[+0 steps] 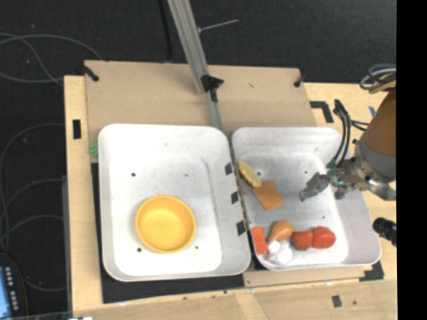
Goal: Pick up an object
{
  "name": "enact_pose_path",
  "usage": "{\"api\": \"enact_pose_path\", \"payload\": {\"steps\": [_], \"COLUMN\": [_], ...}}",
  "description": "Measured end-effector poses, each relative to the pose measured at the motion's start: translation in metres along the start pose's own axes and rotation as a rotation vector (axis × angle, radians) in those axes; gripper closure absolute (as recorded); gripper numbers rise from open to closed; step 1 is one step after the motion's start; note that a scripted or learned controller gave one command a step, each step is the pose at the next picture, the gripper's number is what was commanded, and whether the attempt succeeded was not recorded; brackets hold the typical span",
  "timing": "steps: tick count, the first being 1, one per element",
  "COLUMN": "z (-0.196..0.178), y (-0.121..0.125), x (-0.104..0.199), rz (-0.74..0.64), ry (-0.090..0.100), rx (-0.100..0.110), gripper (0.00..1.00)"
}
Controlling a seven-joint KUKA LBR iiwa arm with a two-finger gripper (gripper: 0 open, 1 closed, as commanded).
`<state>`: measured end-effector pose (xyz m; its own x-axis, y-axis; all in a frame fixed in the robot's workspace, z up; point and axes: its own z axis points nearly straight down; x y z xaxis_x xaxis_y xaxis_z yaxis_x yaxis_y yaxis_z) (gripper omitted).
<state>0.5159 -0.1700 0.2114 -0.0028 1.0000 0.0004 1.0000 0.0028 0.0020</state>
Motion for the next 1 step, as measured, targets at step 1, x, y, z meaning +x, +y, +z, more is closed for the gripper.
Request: {"api": "enact_pose_path", "payload": {"steps": [1], "z": [0.0000], "y": [0.0000], "x": [0.0000], "rz": [0.001], "ry": [0.000], "rx": [0.000], "gripper": [0.00]}}
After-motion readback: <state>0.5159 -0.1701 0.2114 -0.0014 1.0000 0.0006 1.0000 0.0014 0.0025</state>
